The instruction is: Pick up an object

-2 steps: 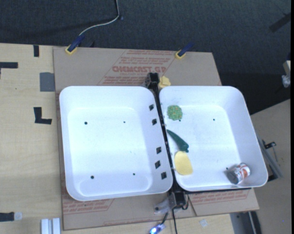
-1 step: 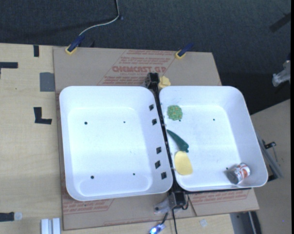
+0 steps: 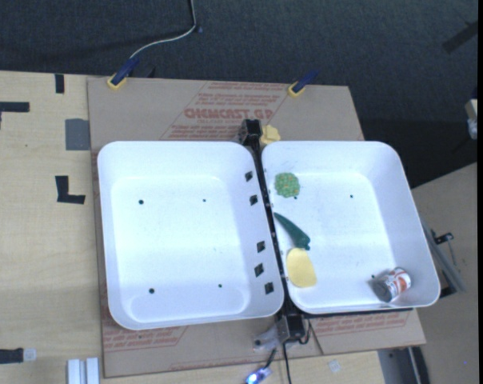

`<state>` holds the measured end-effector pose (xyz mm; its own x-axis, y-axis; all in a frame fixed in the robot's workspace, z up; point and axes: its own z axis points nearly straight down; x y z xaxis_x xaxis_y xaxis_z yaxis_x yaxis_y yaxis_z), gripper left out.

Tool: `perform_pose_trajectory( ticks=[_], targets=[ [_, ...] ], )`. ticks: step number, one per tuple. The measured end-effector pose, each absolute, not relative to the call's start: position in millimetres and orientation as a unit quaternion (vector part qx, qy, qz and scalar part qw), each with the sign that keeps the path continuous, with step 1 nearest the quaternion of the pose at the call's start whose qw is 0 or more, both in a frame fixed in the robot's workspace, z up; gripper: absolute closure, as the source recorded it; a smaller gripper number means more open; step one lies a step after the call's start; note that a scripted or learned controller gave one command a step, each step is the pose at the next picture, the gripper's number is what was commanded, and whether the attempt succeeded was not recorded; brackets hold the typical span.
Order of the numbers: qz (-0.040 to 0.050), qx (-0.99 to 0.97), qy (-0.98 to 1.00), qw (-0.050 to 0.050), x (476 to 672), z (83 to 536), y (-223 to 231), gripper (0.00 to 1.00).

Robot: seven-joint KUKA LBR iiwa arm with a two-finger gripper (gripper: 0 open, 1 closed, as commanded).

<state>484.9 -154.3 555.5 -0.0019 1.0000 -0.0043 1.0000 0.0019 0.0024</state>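
Note:
The right bin holds several small objects. A round green item lies near its far left side. A dark green elongated piece lies slantwise by the divider. Just below it sits a yellow lump. A small red and white can lies on its side in the near right corner.
The left bin stands beside the right one, both on a brown cardboard sheet. Blue and yellow clamps hold the sheet's far edge. A cable runs across the dark floor behind.

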Motion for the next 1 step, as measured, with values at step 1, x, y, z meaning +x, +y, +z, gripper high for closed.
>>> perform_pose_trajectory(
  ticks=[1],
  targets=[
    [-0.0009,0.707,0.708,0.002,484.9,555.0,-154.3,0.0]
  ],
)
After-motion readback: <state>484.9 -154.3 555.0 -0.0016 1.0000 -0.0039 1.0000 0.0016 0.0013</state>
